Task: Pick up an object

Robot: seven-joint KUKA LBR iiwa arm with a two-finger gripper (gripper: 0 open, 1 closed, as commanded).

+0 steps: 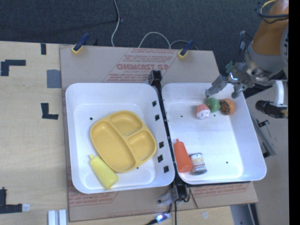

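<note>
My gripper [226,87] hangs over the far right part of the right bin [234,135], fingers spread open and nothing between them. Just below it lie three small toys in a row: a pink-and-white one [202,110], a green one [213,104] and an orange-brown one [227,107]. Near the right bin's front left corner stands an orange bottle [182,156] with a small can [198,163] beside it. In the left bin [79,125] rest a yellow divided plate [123,140] and a yellow mustard bottle [103,171].
A black divider strip [159,121] runs between the two bins. Both bins sit on a cardboard sheet [140,64] clamped at its far edge. A cable [154,36] loops behind the bins. Black hardware [269,108] projects past the right bin's right rim.
</note>
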